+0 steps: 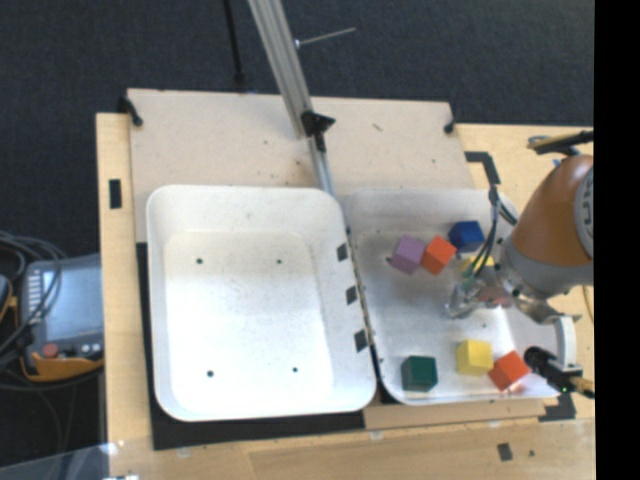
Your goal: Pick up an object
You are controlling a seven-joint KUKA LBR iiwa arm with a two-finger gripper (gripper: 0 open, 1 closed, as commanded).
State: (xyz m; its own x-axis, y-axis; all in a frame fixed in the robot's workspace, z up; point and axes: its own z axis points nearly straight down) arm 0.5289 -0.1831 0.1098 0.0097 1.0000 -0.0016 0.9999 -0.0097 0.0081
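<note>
Blocks (438, 255) in right bin (400, 388)

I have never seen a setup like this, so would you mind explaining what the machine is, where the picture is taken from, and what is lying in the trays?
This is one camera fixed above a bench, looking down at a slant. The grey and orange shape at the right is a robot arm; its end effector, the grasping part, hangs over the right bin. That bin contains small blocks: a purple block, an orange block, a blue block, a green block, a yellow block and a second orange block. I see nothing between its fingers. Beside it sits the left bin.
</note>
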